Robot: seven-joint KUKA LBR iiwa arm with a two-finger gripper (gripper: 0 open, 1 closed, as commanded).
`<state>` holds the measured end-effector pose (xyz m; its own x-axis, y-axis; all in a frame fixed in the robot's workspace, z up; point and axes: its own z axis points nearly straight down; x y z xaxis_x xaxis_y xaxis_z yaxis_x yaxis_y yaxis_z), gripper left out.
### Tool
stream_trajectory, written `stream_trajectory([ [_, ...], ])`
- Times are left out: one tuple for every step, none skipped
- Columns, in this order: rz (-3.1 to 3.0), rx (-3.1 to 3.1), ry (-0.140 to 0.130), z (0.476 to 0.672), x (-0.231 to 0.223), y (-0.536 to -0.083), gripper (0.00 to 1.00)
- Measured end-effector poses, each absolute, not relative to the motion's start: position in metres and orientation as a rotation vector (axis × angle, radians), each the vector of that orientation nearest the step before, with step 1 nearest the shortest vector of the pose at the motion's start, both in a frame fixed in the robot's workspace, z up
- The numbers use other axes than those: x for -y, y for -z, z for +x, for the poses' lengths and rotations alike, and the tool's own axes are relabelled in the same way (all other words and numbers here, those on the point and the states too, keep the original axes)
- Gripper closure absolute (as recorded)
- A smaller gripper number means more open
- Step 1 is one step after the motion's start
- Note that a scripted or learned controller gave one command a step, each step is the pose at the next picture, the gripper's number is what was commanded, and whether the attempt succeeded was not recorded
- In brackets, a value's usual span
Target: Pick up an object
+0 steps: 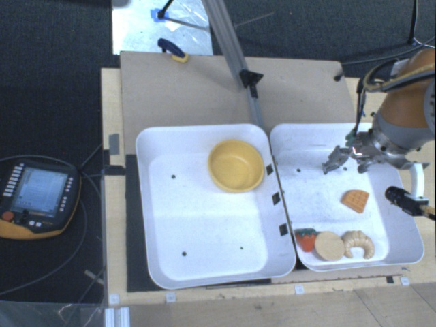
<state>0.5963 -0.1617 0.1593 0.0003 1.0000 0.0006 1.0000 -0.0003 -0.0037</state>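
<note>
Over the right-hand bin (409, 251), the gripper (346, 161) hangs above bare white floor near the bin's middle, with the grey arm and its orange band (409, 94) reaching in from the right. Its two fingers stand apart, splayed, with nothing between them, so no object is held yet.

Candidates for the pick lie nearby in this same bin. A small orange waffle-like wedge (355, 200) sits just below and to the right of the gripper, apart from everything else. Along the bin's near edge a round tan disc (329, 246) touches a croissant-shaped piece (359, 244) on one side and a small red and green item (306, 238) on the other. A yellow bowl (236, 165) rests in the left bin (157, 251), well apart from the arm.

My judgement is that the wedge is the soundest target: it is nearest, lies alone, and leaves room for both fingers. To do the step well, the gripper should shift toward it, centre the open fingers across its narrower span, descend straight until the tips reach the bin floor beside it, then close and lift vertically. The crowded trio by the near wall risks a finger landing on a neighbour, and the wall itself could block one side.
</note>
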Motion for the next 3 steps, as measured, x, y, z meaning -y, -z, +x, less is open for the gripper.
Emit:
stream_trajectory([
  [-2.219, 2.220, -0.003, 0.588, 0.155, -0.104, 0.00],
  [-2.222, 2.223, 0.002, 0.590, 0.156, -0.117, 1.00],
  [-2.225, 2.224, 0.004, 0.583, 0.162, -0.170, 1.00],
])
